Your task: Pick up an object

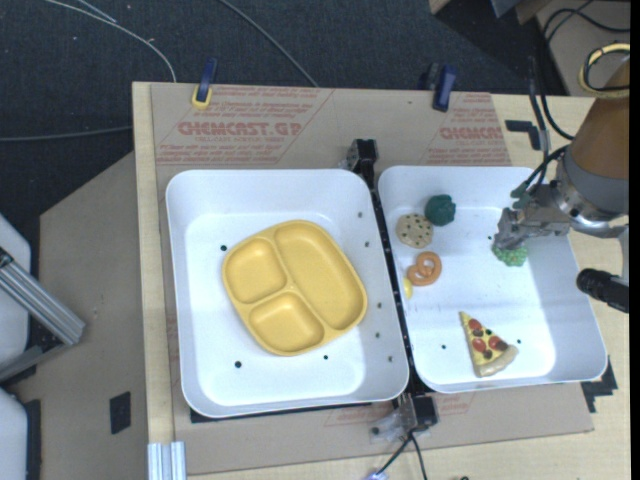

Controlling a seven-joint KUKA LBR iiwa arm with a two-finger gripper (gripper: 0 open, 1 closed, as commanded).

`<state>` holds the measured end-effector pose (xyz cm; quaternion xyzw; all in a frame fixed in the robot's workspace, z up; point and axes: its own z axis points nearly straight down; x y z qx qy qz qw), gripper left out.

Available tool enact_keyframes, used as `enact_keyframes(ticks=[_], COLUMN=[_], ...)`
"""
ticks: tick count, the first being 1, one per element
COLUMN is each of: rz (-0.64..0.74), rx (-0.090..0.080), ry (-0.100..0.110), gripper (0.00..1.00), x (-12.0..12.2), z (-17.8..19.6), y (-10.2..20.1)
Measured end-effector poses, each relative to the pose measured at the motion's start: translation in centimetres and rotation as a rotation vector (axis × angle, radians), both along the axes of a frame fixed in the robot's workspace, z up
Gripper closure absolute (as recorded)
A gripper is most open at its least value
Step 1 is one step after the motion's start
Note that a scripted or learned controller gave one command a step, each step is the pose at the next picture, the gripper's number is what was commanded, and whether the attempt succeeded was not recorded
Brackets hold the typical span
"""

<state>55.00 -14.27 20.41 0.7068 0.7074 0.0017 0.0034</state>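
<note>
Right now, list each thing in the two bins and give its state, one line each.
Yellow three-compartment plastic tray: flat in the left white bin, nothing in its compartments.
Dark green toy broccoli: loose in the right white bin.
Speckled round cookie: lying flat.
Orange ring pretzel: lying flat.
Toy pizza slice: lying flat.
Light green leafy toy: under the pincer.

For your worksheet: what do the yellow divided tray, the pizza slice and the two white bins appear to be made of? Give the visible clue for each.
Yellow divided tray: probably moulded plastic; uniform colour, rounded compartments, soft sheen.
Pizza slice: looks like a toy, likely plastic or rubber; flat solid colours, thick crust edge.
White bins: apparently thin formed plastic; smooth, slightly glossy, rounded corners.
</note>
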Motion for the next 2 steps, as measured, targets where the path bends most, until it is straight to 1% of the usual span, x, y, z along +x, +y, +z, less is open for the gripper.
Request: enact_keyframes(ticks=[1,2], rz=[0.0,0.005], rx=[0.001,0.005], ry=[0.003,0.009], gripper=[1.0,1.0], x=[0.1,0.4], z=[0.7,0.0], y=[0.0,5.7])
